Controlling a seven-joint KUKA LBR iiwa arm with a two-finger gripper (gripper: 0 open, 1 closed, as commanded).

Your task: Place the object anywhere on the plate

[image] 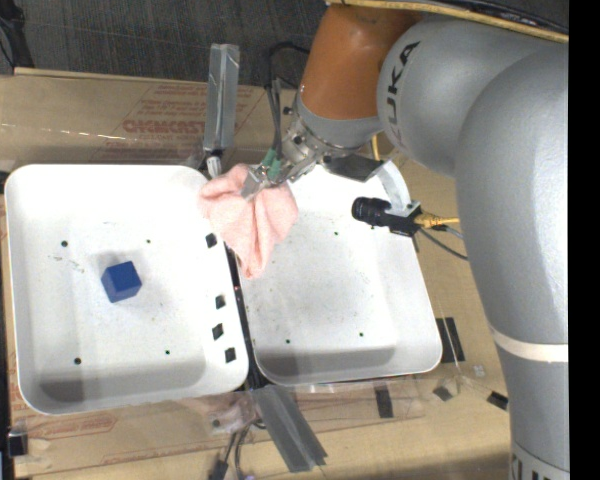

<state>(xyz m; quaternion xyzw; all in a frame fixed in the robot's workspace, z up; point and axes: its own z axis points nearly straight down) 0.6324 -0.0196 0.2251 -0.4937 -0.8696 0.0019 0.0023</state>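
Grey arm: a KUKA arm (pixel 480 168) with an orange band is seen filling the right side of the frame, reaching toward upper centre.
Left bin: a shallow white bin (pixel 40 268) is set at left of frame; a blue cube (pixel 122 280) is seen lying left of its centre.
Right bin: a second white bin (pixel 360 308) is set at centre right, touching the left one along a shared edge.
Pink cloth: a crumpled cloth (pixel 252 216) is seen at upper centre, draped over the rims where the two bins meet, its upper end pinched up.
Gripper: the gripper (pixel 270 175) is placed at the cloth's top; the cloth is judged to be clenched between its jaws.
Progress: the cloth appears gripped and partly raised; no plate can be made out, so carrying and release are judged as left to do.
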